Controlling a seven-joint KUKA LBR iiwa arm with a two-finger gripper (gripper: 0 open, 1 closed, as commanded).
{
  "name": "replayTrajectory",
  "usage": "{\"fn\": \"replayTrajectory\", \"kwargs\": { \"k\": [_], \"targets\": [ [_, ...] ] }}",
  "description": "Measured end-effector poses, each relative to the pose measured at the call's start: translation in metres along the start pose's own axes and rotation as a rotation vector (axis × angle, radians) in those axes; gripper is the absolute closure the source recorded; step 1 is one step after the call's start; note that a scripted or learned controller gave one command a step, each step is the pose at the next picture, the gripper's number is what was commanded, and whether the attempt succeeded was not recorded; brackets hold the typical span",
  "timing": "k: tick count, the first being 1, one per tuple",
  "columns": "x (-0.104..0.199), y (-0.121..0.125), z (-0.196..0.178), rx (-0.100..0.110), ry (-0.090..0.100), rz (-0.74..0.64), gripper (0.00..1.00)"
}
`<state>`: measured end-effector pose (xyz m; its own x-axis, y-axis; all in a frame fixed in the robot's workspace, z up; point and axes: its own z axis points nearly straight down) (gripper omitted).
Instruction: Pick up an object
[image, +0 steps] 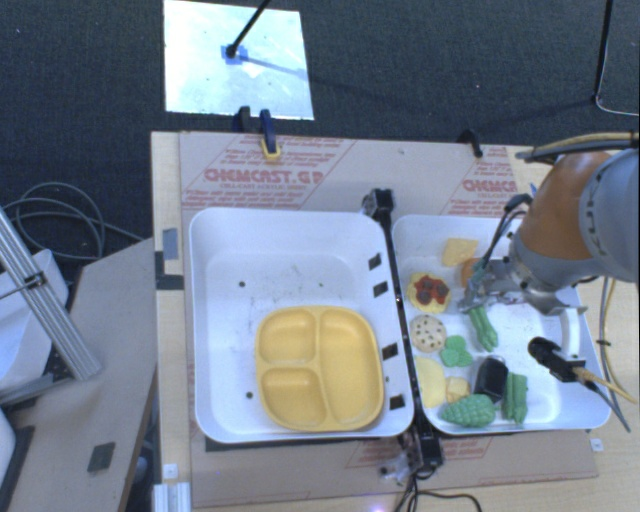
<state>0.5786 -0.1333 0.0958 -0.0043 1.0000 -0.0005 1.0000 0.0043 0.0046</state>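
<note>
My gripper (477, 290) hangs low over the right bin (575, 405), reaching in from the right. Just below it lies a long green pod (484, 327), whose upper end sits right under the gripper. To its left are a round red-topped tart (430, 290) and a speckled cookie (428, 333). A yellow cheese wedge (459, 250) lies behind the gripper. Whether anything is held cannot be made out.
At the right bin's front lie a small green piece (457, 352), a yellow block (430, 380), a black item (490, 378), a green stick (515, 396) and a bumpy green vegetable (468, 410). The left bin (215, 300) holds a yellow divided plate (320, 366).
</note>
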Motion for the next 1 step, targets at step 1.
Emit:
{"fn": "replayTrajectory", "kwargs": {
  "k": [1],
  "targets": [
    [0.0777, 0.0757, -0.0944, -0.009, 0.0, -0.008, 1.0]
  ]
}}
